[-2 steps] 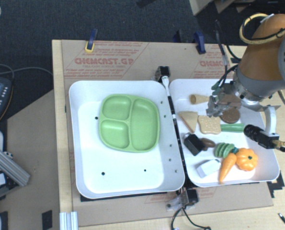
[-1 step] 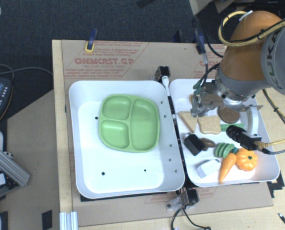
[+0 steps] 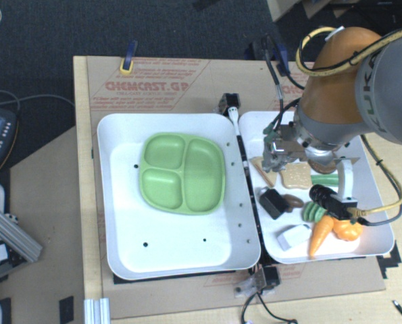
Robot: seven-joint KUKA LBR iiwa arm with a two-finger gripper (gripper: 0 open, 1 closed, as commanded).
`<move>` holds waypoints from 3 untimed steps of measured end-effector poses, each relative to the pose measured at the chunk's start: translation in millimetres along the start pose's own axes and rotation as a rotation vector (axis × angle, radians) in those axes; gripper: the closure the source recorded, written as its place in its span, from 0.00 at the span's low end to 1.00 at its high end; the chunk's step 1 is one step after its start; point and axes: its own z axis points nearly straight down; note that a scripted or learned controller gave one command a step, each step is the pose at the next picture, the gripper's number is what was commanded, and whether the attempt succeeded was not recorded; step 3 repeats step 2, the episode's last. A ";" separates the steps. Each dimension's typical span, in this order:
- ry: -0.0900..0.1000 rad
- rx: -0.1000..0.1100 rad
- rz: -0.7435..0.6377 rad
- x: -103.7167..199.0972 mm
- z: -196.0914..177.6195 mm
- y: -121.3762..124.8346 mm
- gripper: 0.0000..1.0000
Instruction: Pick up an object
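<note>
Gripper [image 3: 276, 155] sits low in the right bin [image 3: 380, 238], just right of the middle of the frame, hanging under that big grey-and-orange arm [image 3: 349, 79]. Honestly can't tell if it's released or clenched on anything, the wrist hides most of it and what does show is a metal blur.

Camera view, going left to right: the left bin [image 3: 119, 235] has one thing in it, a green divided plate [image 3: 183, 173] with three sections, lying flat toward the upper middle of that bin. The right bin is the busy one. Right under the gripper there's a tan toast-looking slice [image 3: 296, 175], a small black block [image 3: 273, 202] a bit lower left, a green ridged piece [image 3: 313, 211], an orange carrot [image 3: 320, 233] pointing down toward the bottom edge, an orange lump [image 3: 348, 230] just beside it, and a white block [image 3: 294, 237] near the lower left of that bin.

If I had to guess, the toast slice is the target since it's closest. Looks like light plastic play food, stiff, probably a bit slick. It lies flat, so pinching across its thin edges is the way in, and it'll likely skate off if the fingers land off-centre. The carrot seems easier, grab across the fat end.
</note>
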 end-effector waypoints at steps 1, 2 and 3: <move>-0.002 -0.007 -0.001 -3.1 -9.0 13.7 1.00; 0.000 -0.003 0.001 -8.8 -17.8 2.7 1.00; 0.000 -0.003 0.001 -8.8 -17.8 2.7 1.00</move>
